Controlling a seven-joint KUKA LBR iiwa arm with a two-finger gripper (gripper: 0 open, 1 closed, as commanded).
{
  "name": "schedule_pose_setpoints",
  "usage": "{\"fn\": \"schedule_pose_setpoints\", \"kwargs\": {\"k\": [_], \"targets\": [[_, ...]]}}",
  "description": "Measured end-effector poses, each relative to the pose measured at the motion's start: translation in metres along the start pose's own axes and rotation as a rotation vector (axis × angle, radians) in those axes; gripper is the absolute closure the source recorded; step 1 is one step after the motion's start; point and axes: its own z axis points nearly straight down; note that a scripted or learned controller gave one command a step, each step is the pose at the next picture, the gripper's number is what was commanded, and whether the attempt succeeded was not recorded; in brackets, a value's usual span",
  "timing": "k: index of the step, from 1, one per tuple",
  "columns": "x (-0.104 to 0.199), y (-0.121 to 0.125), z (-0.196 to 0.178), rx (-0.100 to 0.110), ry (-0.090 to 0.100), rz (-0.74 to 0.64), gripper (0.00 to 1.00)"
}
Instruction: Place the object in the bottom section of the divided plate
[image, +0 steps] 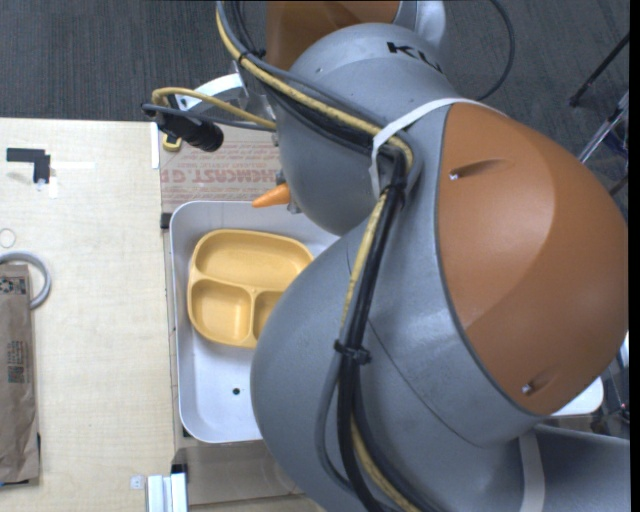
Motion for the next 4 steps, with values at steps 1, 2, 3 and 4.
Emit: {"fn": "schedule_pose_setpoints", "kwargs": {"k": [1,2,3,4], "targets": [[-0.004,-0.001,0.133,-0.002,-0.004,-0.078,1.0],[-0.003,-0.002,0.172,-0.001,-0.004,-0.263,1.0],[-0.006,0.017,0.189,0.001,0.003,-0.001,1.0],[-0.002,-0.002,0.188,0.001,0.005,-0.002,1.0]]}}
